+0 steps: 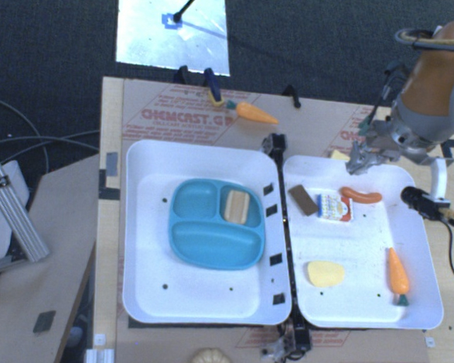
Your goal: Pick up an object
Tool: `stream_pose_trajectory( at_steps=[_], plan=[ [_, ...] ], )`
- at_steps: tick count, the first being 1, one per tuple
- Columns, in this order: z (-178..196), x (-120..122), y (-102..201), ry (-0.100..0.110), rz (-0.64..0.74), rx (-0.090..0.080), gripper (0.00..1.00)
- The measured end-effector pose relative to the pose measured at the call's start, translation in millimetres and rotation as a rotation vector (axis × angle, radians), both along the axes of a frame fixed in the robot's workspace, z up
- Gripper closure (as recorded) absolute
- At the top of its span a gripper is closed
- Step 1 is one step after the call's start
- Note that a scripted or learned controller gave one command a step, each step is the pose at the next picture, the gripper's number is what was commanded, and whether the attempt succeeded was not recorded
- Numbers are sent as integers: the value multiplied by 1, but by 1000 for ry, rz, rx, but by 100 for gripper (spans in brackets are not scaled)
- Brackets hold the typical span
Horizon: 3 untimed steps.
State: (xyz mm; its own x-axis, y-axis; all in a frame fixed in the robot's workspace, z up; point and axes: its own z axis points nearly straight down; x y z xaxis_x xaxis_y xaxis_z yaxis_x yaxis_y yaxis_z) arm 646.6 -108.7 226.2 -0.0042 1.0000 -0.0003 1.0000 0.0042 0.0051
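Upper right: the gripper (360, 164) is hovering just above the toy sausage (361, 196) in the right bin (424, 295); the jaws' opening is too blurred to tell.

You see the gripper (360, 164) poised above the right bin (420, 307), just over the sausage (361, 196); a carrot (396, 274), yellow chip (325, 274) and brown block (303, 199) lie apart below.

The grey arm (439, 83) reaches in from the right, wrist angled down, its jaws pointing downward.
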Motion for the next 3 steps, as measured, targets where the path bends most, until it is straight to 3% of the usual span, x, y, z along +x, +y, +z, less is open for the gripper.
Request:
stream_pose_trajectory(
  at_steps=[2,3],
  plan=[
    [-11,-99,48,8,0,1,100],
    [-12,-108,53,5,-3,1,100]
  ],
)
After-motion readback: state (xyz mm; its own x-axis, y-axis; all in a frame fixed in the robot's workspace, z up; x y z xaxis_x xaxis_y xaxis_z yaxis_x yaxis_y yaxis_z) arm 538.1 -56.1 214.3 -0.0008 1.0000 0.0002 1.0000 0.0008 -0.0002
